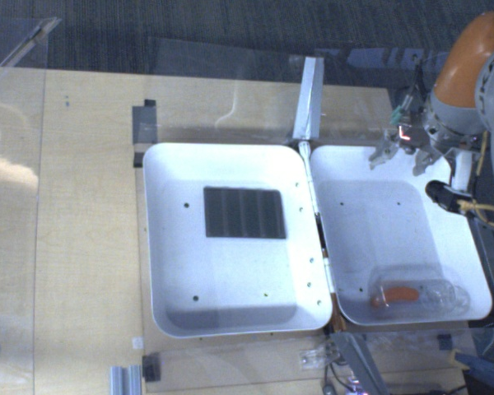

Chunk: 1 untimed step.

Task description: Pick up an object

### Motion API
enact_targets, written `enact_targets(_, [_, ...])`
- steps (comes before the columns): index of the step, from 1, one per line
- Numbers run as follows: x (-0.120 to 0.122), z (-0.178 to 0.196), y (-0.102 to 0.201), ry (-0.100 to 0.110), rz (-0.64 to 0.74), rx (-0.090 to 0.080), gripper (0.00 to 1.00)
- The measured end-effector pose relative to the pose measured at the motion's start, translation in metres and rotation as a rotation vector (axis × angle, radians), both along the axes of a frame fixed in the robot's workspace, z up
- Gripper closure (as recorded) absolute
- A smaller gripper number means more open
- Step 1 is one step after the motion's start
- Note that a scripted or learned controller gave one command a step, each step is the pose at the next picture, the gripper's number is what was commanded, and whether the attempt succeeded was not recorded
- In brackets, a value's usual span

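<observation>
Two white bins sit side by side on the counter [82,220]. One clear bottle [413,295], seemingly with an orange label, lies on its side in the right bin [370,212], against its near edge. Over that bin's far right corner hangs the claw [401,156], fingers spread wide and empty, well apart from the bottle, probably poised before descending.

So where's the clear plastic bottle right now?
The clear plastic bottle with an orange patch lies on its side in the right white bin, by its near rim.
</observation>
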<state>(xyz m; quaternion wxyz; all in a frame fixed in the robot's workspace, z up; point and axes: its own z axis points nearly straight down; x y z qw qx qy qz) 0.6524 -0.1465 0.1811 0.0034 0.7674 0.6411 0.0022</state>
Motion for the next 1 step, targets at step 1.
enact_targets(1, [-0.0537, 0.0090, -0.0406, 0.003, -0.037, 0.001, 0.00])
